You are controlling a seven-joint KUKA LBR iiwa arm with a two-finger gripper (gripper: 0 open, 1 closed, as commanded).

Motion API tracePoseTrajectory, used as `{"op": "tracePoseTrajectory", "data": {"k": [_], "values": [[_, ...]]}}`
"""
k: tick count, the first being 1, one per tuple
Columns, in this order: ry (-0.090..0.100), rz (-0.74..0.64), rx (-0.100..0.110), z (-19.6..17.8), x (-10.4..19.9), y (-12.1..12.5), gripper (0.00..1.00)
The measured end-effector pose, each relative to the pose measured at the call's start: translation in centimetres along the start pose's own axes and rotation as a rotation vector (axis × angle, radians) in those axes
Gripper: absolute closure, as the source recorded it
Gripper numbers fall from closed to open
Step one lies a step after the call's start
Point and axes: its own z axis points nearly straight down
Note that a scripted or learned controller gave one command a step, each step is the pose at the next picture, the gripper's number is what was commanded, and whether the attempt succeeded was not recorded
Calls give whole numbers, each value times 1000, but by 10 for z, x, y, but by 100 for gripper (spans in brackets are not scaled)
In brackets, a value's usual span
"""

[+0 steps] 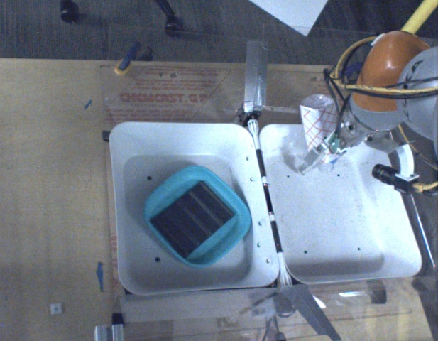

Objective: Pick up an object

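Note:
A white paper carton with a red check pattern (318, 121) is at the back left corner of the right bin (346, 226), seemingly raised over its rim. My gripper (312, 162) reaches in from the right, just in front of and below the carton, close to it or touching it. Whether the carton is held is unclear from this angle. A blue square tub (197, 215) with a dark ribbed block (192, 219) inside lies in the middle of the left bin (133, 155), far from the gripper.
The arm's orange band (389, 62) and cables hang over the right bin's back right corner. A black knob (389, 176) juts in at the right rim. A metal divider (255, 84) stands behind the bins.

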Motion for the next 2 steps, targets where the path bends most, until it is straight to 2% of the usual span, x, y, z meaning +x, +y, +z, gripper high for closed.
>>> {"op": "tracePoseTrajectory", "data": {"k": [1, 2], "values": [[0, 0, 0, 0, 0, 0, 0], [8, 209, 4, 11, -32, -18, 0]]}}
